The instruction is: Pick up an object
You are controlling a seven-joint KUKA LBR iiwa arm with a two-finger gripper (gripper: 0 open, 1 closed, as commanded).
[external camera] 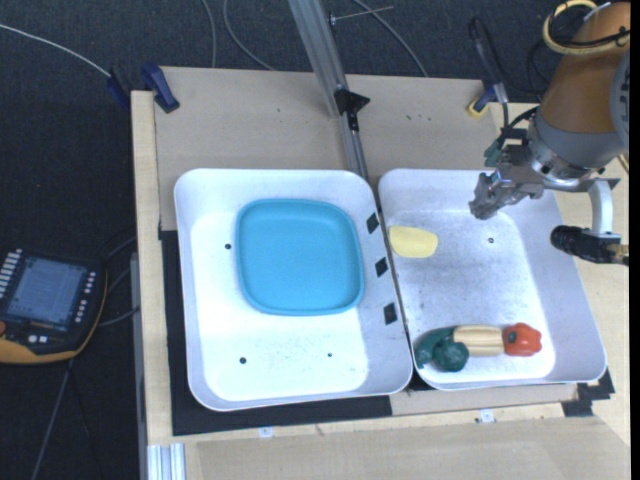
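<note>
In the right bin [560,298] a pale yellow piece [413,241] lies near the left wall. Along the bin's front edge sit a dark green object [442,352], a tan cylinder [479,340] and a red piece [521,339], side by side. My gripper [486,201] hangs over the far right part of this bin, above bare floor, well apart from all of these. Nothing shows between its fingers.
The left bin [205,268] holds a light blue square plate [299,255]. A metal rail [320,38] slants across the back of the bench. Blue clamps [160,88] sit at the bench's back corners. A handheld pendant [45,298] lies on the floor at the left.
</note>
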